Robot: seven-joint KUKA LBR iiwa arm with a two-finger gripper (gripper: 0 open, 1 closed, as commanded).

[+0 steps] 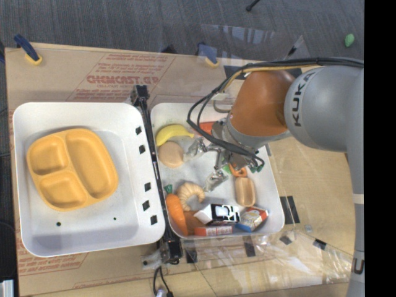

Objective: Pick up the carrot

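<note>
One long orange carrot [176, 213] lies crowded at the bin's near wall; the spread, empty gripper [207, 159] could catch neighbouring items instead.

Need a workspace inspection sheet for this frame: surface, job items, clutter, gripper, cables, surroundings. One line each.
Surface: bench covered with printed cardboard, bearing two white bins side by side, left bin and right bin.
Job's things: carrot lies in the right bin near its lower left corner, free of the gripper.
Clutter: yellow divided tray in the left bin; banana, croissant, small packages in the right bin.
Gripper: gripper hangs over the right bin's middle, apart from the carrot, nothing between its fingers.
Cables: black cables loop over the wrist.
Surroundings: blue clamps on the bench's far edge; grey carpet beyond.
</note>
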